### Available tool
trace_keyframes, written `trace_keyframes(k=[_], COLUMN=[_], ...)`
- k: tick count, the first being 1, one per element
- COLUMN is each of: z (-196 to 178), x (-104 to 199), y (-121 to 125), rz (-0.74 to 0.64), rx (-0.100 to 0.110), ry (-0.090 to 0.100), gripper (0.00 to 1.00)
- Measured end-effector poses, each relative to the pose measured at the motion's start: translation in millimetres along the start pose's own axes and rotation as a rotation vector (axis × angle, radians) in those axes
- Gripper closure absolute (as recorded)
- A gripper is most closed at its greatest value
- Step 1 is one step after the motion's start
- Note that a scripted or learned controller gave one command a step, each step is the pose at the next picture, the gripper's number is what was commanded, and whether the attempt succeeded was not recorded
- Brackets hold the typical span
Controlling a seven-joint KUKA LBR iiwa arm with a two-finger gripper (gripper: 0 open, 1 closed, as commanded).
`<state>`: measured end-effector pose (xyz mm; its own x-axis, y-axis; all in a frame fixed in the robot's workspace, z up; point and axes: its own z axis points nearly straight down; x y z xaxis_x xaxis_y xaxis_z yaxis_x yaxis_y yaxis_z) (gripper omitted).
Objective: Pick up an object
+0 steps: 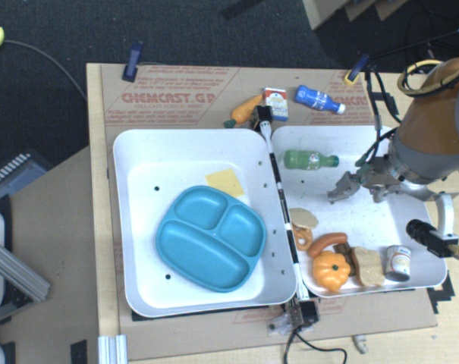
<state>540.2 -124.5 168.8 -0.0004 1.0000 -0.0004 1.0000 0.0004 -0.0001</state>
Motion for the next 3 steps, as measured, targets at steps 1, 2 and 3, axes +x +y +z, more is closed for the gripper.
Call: trace_keyframes(k=[1, 2, 3], z=[85, 21, 3], x=[-2, -49, -7], y=[-46, -61, 41], rz=[0.001, 0.002, -0.001], rx=[0.001, -0.002, -0.002], ry=[0.0, -0.002, 0.001], gripper=[0.0, 0.0, 0.0])
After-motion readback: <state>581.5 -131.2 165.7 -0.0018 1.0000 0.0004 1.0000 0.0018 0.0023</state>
